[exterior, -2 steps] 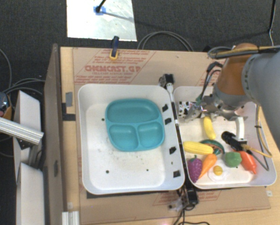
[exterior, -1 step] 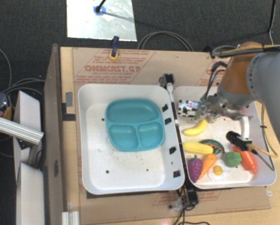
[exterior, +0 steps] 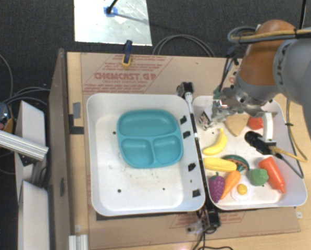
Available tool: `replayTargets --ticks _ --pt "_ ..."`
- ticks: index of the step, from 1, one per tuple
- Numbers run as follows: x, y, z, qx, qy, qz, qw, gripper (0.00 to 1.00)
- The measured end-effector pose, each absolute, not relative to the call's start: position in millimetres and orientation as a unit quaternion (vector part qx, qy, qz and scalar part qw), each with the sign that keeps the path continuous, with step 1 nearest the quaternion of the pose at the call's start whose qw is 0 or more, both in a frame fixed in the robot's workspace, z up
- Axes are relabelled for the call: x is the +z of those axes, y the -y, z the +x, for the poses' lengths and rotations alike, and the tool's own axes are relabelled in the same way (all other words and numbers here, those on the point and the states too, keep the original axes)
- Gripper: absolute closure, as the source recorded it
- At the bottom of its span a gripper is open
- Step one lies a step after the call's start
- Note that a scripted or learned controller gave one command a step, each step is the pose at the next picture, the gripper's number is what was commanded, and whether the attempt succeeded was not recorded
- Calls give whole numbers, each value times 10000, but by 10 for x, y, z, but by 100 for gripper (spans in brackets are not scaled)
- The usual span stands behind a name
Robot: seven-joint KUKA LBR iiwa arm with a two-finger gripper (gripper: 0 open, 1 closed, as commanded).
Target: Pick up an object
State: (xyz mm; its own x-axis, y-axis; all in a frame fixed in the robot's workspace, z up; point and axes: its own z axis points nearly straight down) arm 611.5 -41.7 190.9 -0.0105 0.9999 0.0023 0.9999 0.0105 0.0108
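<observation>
While the two-finger gripper [exterior: 213, 112] hangs just above the curved yellow plastic banana [exterior: 216, 143], fingers' state unreadable, it should descend squarely over that fruit's middle.

Red print on the cardboard [exterior: 145, 72] behind the bins reads "CHEMCAST GP"; smaller lines are illegible.
</observation>
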Motion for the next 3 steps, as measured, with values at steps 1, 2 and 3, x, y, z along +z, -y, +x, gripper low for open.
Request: replayTargets --ticks 1,2,3 --pt "2013 950 5552 -6 -7058 7084 3 100" --pt "2008 919 5577 6 -7076 7066 9 0" --pt "782 937 5867 -6 -7085 7057 -4 0"
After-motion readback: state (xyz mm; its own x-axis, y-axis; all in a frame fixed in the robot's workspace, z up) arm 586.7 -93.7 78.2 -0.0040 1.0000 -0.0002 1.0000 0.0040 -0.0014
